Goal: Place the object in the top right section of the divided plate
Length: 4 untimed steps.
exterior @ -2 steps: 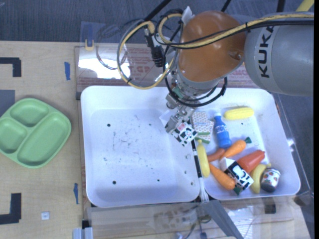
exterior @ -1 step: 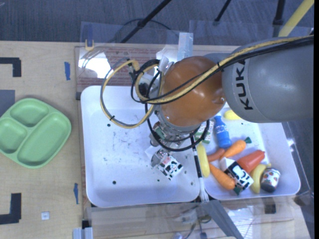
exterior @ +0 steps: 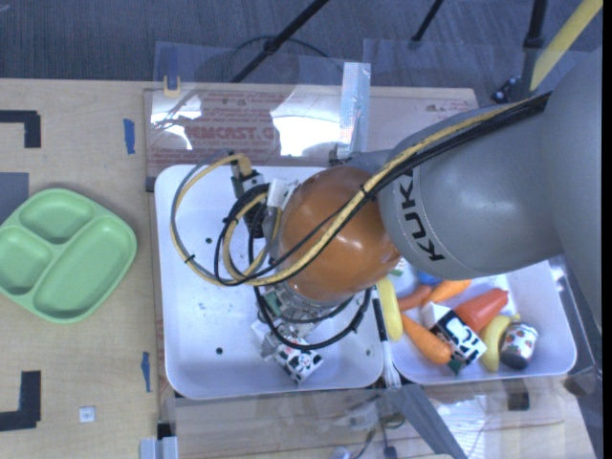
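Bench top is light plywood, with black corner marks and bits of blue tape along its left part. Beyond its far edge there's blue-grey carpet with black tripod legs and a yellow bar at the top right.

The green divided plate sits on the wood at the far left, well apart from the bins, three sections, nothing in any of them.

The left bin is mostly taken up by the arm, which comes in from the right with its orange band right over the middle of the bin. Yellow and black cables loop out to the left of it. The gripper points down near the bin's front wall, just above the floor. Can't tell from this angle whether it's spread or closed, or whether anything is in it.

The right bin holds the pile of toy food: an orange carrot, a red-orange piece, a yellow banana, a dark round thing and a black-and-white block, all bunched together and touching.

A clear plastic sheet stands behind the bins.
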Each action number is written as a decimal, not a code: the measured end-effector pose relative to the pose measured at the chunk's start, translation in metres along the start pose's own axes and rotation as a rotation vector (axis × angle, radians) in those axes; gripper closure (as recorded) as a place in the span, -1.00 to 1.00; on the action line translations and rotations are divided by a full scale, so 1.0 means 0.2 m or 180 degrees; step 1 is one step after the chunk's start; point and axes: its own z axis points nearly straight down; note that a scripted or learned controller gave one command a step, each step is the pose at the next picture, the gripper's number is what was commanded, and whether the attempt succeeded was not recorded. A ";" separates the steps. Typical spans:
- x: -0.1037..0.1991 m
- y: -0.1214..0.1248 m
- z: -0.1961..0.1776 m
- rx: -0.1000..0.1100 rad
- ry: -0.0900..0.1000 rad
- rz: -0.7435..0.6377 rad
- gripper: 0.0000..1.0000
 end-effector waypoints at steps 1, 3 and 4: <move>-0.23 -0.11 0.02 -0.0017 0.0012 -0.0376 1.00; -0.25 -0.10 0.01 -0.0093 -0.0070 -0.2361 1.00; -0.11 -0.38 -0.18 -0.0095 -0.0085 -0.2904 1.00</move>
